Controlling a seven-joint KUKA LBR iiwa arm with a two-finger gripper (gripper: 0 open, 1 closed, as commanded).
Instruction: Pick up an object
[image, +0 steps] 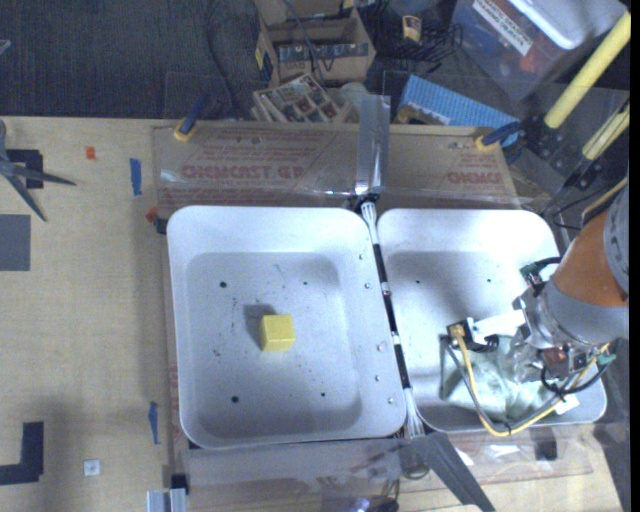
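Two shallow white bins sit side by side on the bench: left bin (200, 240), right bin (450, 235), meeting along a centre seam. One yellow block (278, 332) lies on the left bin's floor, roughly mid-bin, slightly toward the near side, resting flat, with a dark shadow just to its left and far side. Small dark specks dot the floor around it. Nothing touches the block.

Arm (598, 275) comes in from the right, orange band visible above the grey wrist, reaching down into the near right corner of the right bin. Gripper (505, 375) sits low in that corner, well apart from the block and in the other bin. Yellow cable (470, 395) loops around the near side of the gripper body, with black wires beside it. Finger state: cannot tell, the tips are lost in the clutter of the wrist hardware and glare. No object visible at the gripper.

Beyond the bins, on the far side, a clear plastic sheet with red lettering (260, 170) lies flat on the wooden bench (80, 330). Blue clamp (497, 133) at the far right.
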